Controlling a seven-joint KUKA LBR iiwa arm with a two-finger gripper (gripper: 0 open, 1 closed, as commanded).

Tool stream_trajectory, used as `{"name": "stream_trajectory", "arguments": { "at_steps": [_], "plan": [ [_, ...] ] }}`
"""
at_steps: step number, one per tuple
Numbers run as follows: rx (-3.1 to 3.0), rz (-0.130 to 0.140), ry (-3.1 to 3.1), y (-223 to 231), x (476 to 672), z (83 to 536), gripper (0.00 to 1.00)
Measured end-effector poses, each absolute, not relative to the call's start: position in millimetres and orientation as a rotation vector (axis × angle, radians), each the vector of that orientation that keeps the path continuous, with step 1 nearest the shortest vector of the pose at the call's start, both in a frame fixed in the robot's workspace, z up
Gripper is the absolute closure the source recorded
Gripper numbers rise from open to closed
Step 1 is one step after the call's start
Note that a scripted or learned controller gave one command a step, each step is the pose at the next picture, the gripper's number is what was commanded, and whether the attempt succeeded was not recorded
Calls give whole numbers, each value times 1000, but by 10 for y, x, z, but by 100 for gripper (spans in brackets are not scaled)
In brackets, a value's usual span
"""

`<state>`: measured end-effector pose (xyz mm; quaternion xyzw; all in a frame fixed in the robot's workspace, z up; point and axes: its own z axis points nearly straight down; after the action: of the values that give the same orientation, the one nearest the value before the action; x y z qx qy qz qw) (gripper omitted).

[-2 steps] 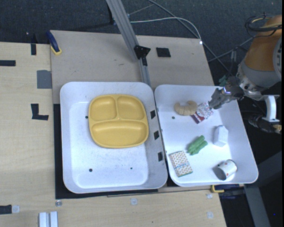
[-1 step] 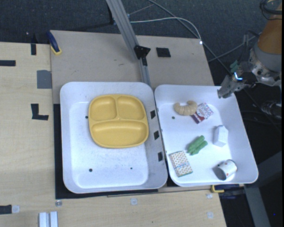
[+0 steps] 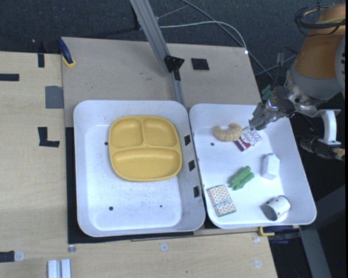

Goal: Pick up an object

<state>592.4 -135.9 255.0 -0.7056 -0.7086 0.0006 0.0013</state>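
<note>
Over the right bin (image 3: 298, 172), near its far edge, the gripper (image 3: 258, 121) hangs at the end of the grey arm (image 3: 313, 68), which comes in from the right with its orange band high in the corner. Its tip points down and to the left, and whether the jaws are spread or closed I cannot tell from this angle (they merge into one dark, glinting shape).

Just below that tip lies a small red and white packet (image 3: 247, 139), touching or nearly touching it; nothing can be seen pinched by the tool. Beside the packet, to its left, sits a tan lumpy piece (image 3: 226, 132) shaped like a bit of ginger or bread.

Further toward the front of the same bin are a white block (image 3: 270, 166), a green toy (image 3: 241, 178) lying slantwise, a patterned square pouch (image 3: 221, 200) close to the left wall, and a small white cup (image 3: 276, 207) tipped on its side with its dark mouth facing left.

Next door, the left bin (image 3: 93, 213) carries a yellow divided tray (image 3: 145, 147), lying flat toward the far half.
</note>
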Motion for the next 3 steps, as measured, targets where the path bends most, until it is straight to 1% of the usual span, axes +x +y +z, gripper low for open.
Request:
{"name": "stream_trajectory", "arguments": {
  "at_steps": [1, 2, 3],
  "plan": [
    [-2214, 3, -2225, -839, 5778, 2396, 100],
    [-2214, 2, -2226, -373, 5749, 2381, 100],
    [-2211, 2, -2227, 202, 5662, 2265, 100]
  ]
}}
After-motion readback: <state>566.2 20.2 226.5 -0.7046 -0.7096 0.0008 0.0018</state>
